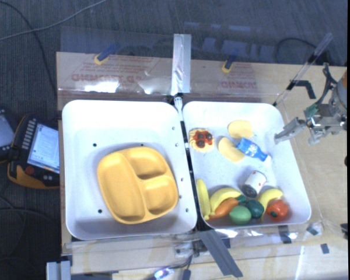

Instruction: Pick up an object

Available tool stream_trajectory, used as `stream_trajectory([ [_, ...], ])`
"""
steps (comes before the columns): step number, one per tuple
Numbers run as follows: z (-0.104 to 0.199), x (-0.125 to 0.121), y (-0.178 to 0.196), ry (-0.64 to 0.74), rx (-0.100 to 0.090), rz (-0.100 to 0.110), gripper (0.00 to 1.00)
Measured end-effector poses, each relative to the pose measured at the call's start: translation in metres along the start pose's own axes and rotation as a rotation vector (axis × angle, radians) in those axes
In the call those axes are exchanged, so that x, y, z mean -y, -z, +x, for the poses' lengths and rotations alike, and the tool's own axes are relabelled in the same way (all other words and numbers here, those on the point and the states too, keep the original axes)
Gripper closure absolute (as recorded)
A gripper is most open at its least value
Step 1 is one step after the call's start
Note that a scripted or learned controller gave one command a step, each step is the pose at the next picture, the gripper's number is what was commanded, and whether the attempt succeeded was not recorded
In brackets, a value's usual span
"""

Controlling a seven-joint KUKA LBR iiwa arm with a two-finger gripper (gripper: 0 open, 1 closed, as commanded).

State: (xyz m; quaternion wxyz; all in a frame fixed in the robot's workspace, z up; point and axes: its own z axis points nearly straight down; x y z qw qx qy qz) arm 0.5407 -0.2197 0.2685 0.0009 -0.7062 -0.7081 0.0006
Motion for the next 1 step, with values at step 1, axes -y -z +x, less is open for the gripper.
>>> stream_trajectory([
  [1,0.0399,-0.0294,-0.1227,-0.013,-0.001,0.002,0.0],
])
